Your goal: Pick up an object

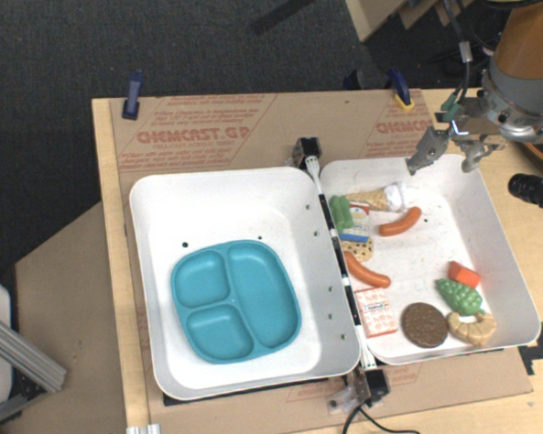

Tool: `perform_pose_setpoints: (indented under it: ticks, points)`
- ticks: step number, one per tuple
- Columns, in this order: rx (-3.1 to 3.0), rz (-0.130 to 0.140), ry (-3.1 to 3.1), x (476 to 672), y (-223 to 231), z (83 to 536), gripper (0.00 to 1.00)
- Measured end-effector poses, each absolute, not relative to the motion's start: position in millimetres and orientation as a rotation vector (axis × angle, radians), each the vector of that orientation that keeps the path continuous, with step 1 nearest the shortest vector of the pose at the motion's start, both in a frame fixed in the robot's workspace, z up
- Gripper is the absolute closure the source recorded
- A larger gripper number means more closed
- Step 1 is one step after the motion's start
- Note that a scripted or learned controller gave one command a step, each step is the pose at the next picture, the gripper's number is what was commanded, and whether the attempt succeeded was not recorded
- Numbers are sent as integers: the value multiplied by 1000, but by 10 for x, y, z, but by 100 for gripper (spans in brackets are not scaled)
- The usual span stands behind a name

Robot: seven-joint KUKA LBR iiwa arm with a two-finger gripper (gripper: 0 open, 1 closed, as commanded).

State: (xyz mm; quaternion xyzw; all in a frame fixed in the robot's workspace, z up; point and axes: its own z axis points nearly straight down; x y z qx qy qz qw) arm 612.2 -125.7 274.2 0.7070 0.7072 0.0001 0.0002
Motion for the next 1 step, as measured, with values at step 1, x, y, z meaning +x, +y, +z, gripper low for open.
perform_pose_setpoints:
  ticks: [1]
  points:
    - [2232,-10,2223,5702,-1696,762,0]
